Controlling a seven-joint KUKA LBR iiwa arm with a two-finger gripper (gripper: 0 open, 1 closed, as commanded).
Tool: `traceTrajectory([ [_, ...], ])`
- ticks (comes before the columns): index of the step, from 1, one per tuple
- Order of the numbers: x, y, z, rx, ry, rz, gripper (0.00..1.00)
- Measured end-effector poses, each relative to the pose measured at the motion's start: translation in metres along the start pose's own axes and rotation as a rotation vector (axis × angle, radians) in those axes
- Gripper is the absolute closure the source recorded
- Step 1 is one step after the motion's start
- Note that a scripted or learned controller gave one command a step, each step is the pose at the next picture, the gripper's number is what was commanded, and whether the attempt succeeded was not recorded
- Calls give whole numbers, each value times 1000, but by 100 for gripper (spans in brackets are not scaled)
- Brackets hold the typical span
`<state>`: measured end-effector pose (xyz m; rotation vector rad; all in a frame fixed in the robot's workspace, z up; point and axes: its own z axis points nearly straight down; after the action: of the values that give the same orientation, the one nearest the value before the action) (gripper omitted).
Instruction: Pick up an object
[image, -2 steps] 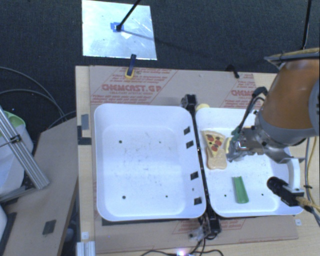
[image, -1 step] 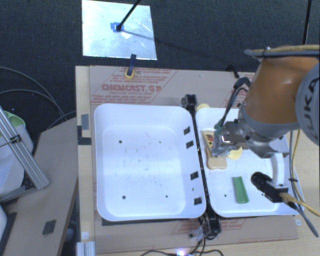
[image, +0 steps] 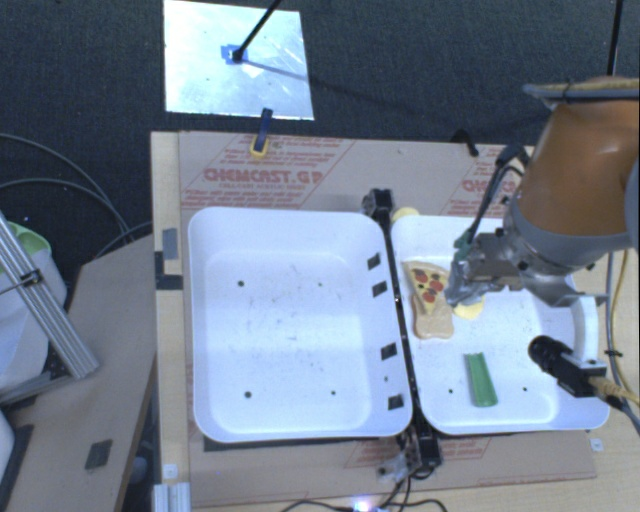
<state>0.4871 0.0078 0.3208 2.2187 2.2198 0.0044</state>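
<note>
Right bin (image: 520, 405) taken as landmark throughout. Three loose items counted inside it: one toy pizza slice (image: 430, 297), one green rectangular block (image: 480, 379), one small yellow piece (image: 468, 311). One further pale yellow round object (image: 405, 214) sitting just outside its far left corner, on the divider line. Left bin (image: 290, 320) beside it, bare white floor with a few dark specks.

Hand (image: 463, 290) low over the bin's upper middle, right at the pizza slice's right edge and just above the small yellow piece. Finger state: cannot tell, wrist body and cables covering the tips. Nothing visibly between them, so no hold claimed.

Pizza slice lying flat near the bin's left wall, point toward the far side, crust toward the near side. Likely target, judged from proximity.

Handling judgement: slice looks like a light, rigid toy, thin and flat against the floor, so little height to pinch. Smooth surface, probably slippery. Best hold across the narrow width near the crust end, where it appears thickest. Risk of fingers skating over the top or pushing it against the wall.

Green block: stiff, straight-sided, well apart from the other items, nearer the bin's front; easier to grip across its short sides.

Small yellow piece: partly hidden, shape unclear.
</note>
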Motion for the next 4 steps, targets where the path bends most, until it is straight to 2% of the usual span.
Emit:
traceTrajectory([
  [1,42,4,-72,-6,2,-8,100],
  [2,-20,0,-98,-3,-1,5,100],
  [3,33,8,-121,-1,2,-8,100],
  [4,-12,-1,-22,10,-1,4,100],
])
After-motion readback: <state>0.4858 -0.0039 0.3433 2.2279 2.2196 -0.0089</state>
